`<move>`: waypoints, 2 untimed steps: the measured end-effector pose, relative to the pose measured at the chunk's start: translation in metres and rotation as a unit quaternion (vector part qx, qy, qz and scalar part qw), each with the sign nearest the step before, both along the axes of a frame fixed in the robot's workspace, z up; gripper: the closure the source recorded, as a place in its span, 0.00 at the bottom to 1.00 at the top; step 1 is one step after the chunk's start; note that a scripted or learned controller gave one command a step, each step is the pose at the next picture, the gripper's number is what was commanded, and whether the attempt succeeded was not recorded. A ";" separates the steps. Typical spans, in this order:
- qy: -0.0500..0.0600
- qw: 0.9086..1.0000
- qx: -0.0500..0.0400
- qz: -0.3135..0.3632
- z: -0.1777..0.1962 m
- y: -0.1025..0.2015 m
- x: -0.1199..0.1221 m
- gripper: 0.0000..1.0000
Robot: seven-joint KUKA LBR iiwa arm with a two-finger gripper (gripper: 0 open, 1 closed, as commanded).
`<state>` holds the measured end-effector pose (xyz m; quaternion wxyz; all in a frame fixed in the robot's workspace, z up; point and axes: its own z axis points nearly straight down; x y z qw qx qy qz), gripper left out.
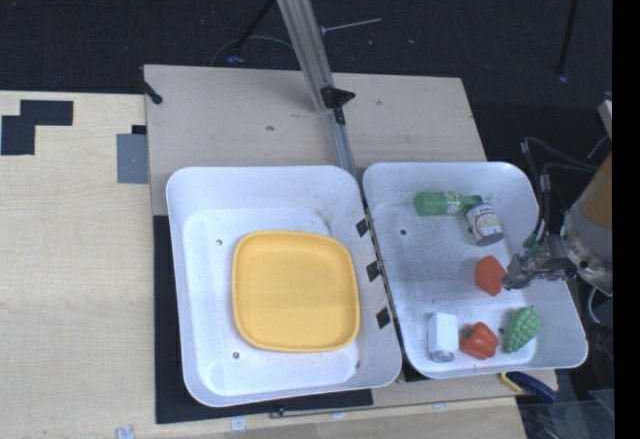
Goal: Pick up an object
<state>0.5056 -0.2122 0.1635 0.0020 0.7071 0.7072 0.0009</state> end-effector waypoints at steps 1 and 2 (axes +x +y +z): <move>0.000 1.000 0.000 0.000 0.048 0.009 0.002 1.00; 0.001 1.000 0.000 0.000 0.090 0.012 0.002 1.00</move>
